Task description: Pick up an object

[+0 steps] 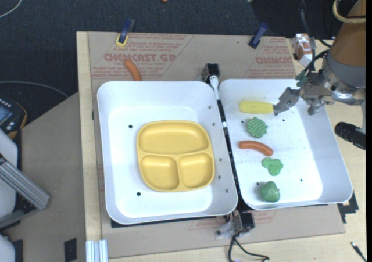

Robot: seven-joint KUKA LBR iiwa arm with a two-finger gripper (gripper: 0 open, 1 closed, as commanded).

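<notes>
A view from above, at a slant, of a bench (87,156) carrying two shallow white bins side by side. The left bin (116,139) holds a yellow divided plate (174,155). The right bin (317,156) holds five small toy foods in a rough column near its left side: a yellow corn cob (256,107) at the top, then a bumpy green piece (256,127), a red-orange sausage (256,147), a small green broccoli-like piece (272,166), and a green pepper (268,191) at the bottom.

The grey arm reaches in from the right, and its gripper (286,102) hangs over the upper part of the right bin — just beside the right end of the corn cob. Nothing sits between its fingers; whether they are spread or closed cannot be told, and neither can the gripper's height above the bin floor.

The step in hand appears to be the approach to a grasp, with the corn cob the nearest candidate. To do it well, the gripper would likely need to shift left until centred over the cob, straddle its narrow width rather than its length, and descend fully before closing — the cob is rounded and could roll away or bump the green piece just below it.
</notes>
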